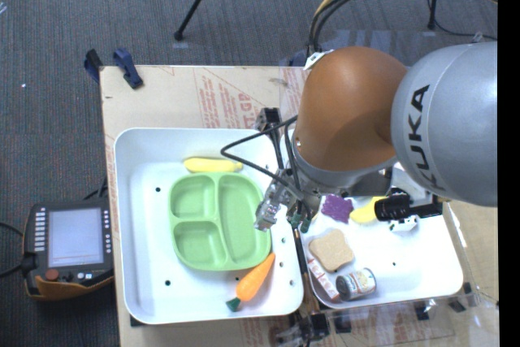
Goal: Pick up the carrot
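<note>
The gripper (280,211) hangs over the green tray's (213,220) edge, grasp impossible to tell; the carrot (256,278) lies just below it.

Two white bins (134,175). One green plate (213,221), one carrot (255,279), one banana (213,165), one bread slice (331,249), one jar (357,284), one purple piece (336,207).

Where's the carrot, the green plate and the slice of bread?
carrot (257,278): camera view, middle of its orange body.
green plate (197,240): camera view, floor of its lower-left compartment.
slice of bread (331,249): camera view, centre of its top face.
</note>
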`<state>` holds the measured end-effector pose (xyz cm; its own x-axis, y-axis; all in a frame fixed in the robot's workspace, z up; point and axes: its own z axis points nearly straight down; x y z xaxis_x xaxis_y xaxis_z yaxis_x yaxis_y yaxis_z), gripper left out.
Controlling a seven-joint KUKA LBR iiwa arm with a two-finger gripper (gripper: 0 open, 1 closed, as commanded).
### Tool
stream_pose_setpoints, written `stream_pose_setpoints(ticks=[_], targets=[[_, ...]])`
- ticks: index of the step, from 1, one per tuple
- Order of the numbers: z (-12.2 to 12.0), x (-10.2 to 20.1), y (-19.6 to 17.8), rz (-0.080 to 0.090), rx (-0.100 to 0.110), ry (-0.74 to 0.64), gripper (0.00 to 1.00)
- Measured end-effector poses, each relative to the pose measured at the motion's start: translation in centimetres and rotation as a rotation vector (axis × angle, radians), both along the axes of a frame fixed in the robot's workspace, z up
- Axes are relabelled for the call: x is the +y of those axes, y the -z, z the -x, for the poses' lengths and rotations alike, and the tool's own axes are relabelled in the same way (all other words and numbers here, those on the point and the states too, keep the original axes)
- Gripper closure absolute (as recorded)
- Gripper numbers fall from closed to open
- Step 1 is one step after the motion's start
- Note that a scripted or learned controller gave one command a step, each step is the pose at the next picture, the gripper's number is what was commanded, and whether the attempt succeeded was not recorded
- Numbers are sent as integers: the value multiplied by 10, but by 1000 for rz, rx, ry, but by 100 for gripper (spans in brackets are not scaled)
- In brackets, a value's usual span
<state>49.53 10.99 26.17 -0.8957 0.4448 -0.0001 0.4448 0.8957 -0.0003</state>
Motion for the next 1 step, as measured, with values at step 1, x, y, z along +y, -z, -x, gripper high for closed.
stream_pose_setpoints(ticks=[1], targets=[[-70,-49,40,0,3,-323,100]])
